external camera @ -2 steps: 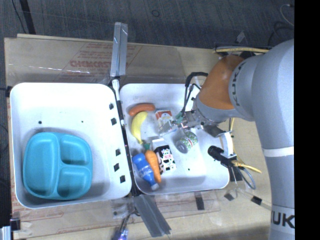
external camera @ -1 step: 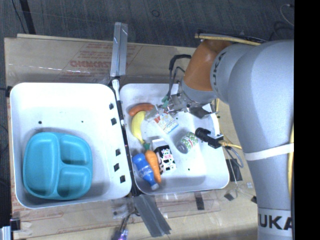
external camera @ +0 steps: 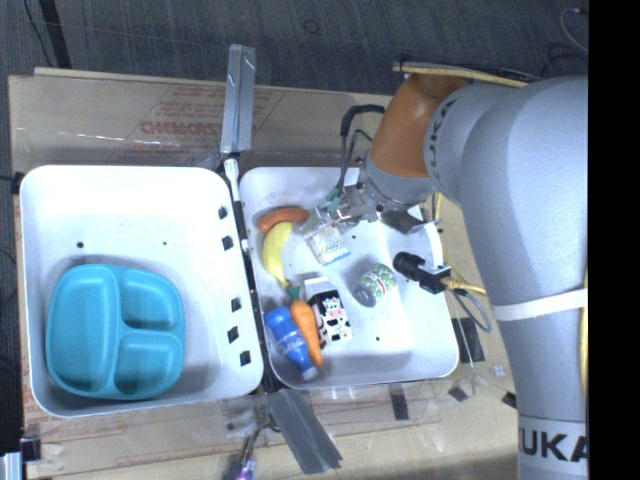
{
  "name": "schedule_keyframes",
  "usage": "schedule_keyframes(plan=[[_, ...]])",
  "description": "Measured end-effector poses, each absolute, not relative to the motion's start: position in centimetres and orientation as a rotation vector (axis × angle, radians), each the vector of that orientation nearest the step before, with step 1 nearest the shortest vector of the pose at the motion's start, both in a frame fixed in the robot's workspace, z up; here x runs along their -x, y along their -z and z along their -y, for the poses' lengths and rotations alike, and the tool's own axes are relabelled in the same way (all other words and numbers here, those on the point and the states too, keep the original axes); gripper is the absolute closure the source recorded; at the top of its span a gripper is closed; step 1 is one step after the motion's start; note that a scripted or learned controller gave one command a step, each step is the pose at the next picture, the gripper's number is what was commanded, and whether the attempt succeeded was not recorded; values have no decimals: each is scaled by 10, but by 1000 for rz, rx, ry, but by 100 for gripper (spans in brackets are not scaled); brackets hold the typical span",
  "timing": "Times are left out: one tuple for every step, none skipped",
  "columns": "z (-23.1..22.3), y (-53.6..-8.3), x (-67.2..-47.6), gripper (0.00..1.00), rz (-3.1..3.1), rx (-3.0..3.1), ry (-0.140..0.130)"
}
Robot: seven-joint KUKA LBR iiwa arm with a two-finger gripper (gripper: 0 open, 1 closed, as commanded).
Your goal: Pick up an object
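The left bin (external camera: 120,208) holds a blue divided tray (external camera: 115,330) in its near half; the far half is bare. All the small things are in the right bin (external camera: 400,346). A banana (external camera: 275,251) and a reddish sausage-shaped piece (external camera: 285,216) lie close to its left wall. Nearer the front, a carrot (external camera: 307,333) touches a blue bottle (external camera: 288,346), with a cow-patterned box (external camera: 332,318) just beside them. The gripper (external camera: 340,211) is low over the far part of this bin, above a pale packet (external camera: 328,243). I cannot tell whether it is open or closed, and nothing is visibly held. I judge that the approach is in hand and the packet is the likely target. The next move needs a straight descent, because the banana is near. A green striped ball (external camera: 377,281) lies to the right, and the floor beyond it is open
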State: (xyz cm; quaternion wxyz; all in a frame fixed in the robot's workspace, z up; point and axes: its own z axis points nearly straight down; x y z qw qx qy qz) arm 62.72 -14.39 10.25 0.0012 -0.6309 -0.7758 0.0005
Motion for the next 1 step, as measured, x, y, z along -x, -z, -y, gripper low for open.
schedule_keyframes(plan=[[137,-225,-606,100,2389,2039,-1]])
